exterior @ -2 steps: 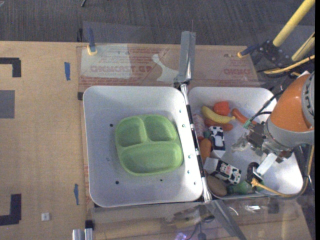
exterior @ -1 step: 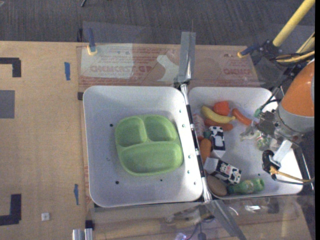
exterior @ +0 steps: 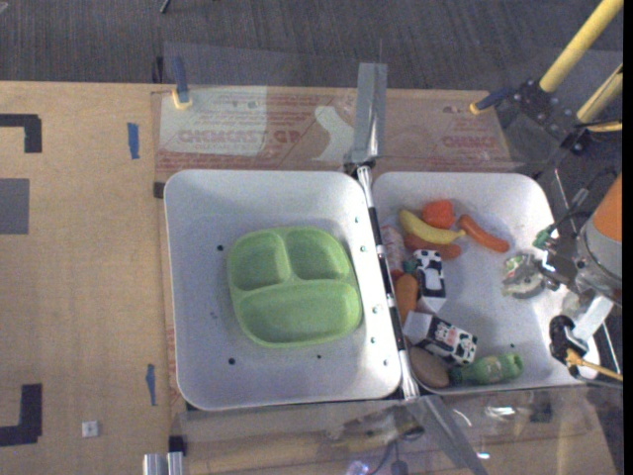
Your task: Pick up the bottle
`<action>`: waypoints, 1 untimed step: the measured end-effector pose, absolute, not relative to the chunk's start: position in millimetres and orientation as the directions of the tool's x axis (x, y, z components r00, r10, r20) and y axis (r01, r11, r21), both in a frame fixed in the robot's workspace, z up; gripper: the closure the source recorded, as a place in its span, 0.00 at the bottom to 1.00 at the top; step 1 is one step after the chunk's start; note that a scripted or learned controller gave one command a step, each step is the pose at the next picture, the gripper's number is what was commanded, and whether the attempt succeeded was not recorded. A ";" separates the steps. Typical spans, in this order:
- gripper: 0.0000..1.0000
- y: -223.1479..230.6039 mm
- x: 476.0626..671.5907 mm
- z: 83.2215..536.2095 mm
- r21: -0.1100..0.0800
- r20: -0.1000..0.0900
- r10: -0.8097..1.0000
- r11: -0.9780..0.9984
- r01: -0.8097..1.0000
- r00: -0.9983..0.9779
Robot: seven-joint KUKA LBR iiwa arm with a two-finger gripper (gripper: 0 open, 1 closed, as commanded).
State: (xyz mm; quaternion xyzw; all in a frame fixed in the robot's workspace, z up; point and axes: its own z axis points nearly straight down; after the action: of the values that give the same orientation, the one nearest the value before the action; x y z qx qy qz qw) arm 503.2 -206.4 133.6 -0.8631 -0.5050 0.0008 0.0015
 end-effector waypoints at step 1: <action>1.00 -206.5 503.8 143.8 -0.001 0.001 0.871 -0.491 0.871 0.491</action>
State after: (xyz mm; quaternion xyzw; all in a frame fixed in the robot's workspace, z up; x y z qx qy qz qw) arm 503.8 -206.5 143.8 -0.8633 -0.5047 0.0001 0.0007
